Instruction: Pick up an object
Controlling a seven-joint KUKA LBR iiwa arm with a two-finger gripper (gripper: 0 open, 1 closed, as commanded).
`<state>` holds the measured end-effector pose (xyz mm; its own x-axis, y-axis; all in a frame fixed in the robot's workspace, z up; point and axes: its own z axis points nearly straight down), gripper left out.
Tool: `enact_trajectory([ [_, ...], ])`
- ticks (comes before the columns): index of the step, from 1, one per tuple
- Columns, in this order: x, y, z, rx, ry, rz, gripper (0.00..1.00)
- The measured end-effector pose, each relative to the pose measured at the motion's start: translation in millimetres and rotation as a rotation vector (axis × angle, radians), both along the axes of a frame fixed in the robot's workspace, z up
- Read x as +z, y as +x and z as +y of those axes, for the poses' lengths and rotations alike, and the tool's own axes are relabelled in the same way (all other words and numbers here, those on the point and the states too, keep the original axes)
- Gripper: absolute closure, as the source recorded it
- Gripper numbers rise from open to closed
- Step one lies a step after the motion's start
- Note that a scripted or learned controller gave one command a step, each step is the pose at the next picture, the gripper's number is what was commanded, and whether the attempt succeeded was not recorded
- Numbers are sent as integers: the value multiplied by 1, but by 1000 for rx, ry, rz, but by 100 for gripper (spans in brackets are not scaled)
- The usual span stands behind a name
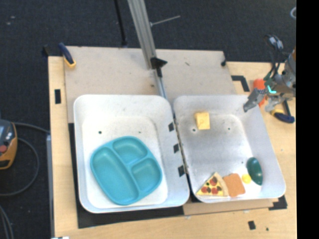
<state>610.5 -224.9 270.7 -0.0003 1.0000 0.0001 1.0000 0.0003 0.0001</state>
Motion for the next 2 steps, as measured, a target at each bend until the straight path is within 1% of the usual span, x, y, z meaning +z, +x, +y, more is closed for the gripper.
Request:
enact_trajectory([
  [1, 1, 0, 0, 0, -1, -2, 0],
  [2, -47, 3, 7, 3, -1, 2, 0],
])
